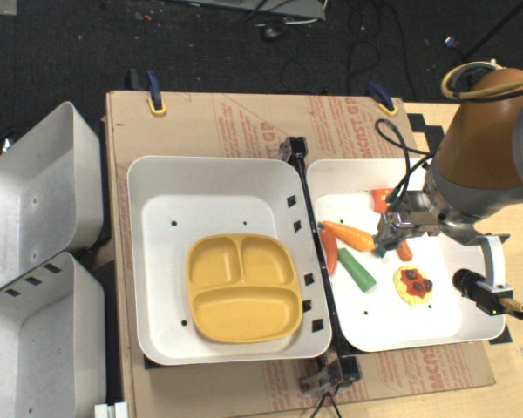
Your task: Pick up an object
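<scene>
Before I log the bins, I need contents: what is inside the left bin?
The left bin holds one yellow divided plate, lying flat with its three compartments bare. Whatever the plate covers on the bin floor cannot be seen.

Single fixed camera, high above the bench (244, 116), looking down at a slant. Takes in both white bins side by side: left bin (148, 259), right bin (436, 320). Mid-distance, whole bench in frame plus dark floor beyond. Arm (484, 146) enters from the frame's right side.
</scene>
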Tool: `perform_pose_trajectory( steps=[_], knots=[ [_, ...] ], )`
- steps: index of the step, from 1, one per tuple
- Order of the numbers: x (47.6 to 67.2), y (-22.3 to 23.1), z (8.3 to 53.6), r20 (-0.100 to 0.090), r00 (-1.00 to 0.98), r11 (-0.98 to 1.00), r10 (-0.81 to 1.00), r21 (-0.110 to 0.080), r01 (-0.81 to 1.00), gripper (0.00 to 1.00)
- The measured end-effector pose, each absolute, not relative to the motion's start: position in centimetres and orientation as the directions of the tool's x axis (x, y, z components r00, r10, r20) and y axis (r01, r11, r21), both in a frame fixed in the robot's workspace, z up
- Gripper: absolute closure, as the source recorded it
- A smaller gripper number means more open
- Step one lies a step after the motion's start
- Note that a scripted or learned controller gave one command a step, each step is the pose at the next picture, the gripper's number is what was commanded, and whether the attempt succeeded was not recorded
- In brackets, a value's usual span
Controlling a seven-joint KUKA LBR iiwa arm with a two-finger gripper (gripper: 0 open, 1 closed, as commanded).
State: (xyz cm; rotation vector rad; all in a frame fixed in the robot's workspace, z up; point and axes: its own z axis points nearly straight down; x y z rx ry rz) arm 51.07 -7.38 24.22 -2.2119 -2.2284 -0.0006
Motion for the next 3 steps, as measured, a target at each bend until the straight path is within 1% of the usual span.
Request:
perform_pose_trajectory(
  steps=[1, 2, 3],
  knots=[
    [51.6, -2.2, 22.9, 0.002, -0.007, 0.007, 1.0, -0.003, 1.0, 1.0],
    [52.2, 2.1, 22.8, 0.001, -0.007, 0.007, 1.0, 0.0, 1.0, 1.0],
    [53.0, 6.8, 23.7, 0.002, -0.008, 0.008, 1.0, 0.001, 1.0, 1.0]
  ],
)
